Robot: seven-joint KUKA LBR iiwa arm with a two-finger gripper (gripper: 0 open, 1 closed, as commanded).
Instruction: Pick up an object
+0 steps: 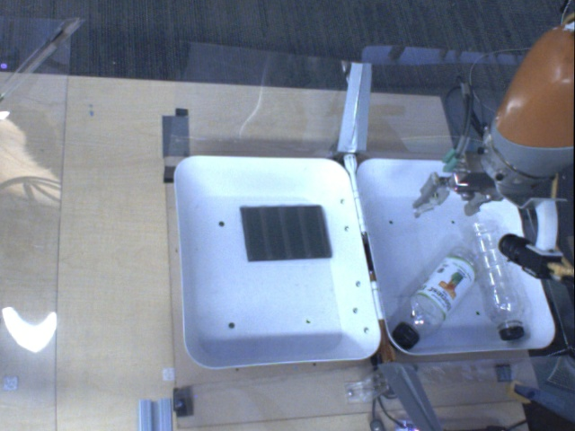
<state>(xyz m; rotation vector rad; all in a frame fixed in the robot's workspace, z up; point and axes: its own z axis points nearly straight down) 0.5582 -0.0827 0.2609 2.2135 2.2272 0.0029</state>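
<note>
In the right bin [395, 196] lie two clear plastic bottles. One bottle has a green and orange label [441, 290] and lies slantwise with its black cap toward the front left corner. The other, unlabelled bottle [495, 275] lies along the right side with its black cap toward the front. My gripper [452, 196] hangs over the back part of this bin, behind both bottles and apart from them. It is open, with nothing between its fingers [429, 194].
The left bin [207, 268] holds a dark ridged rectangular pad [286, 233] near its middle. A metal post [353, 106] rises at the back where the two bins meet. The arm's orange band [544, 83] looms over the right bin's far right.
</note>
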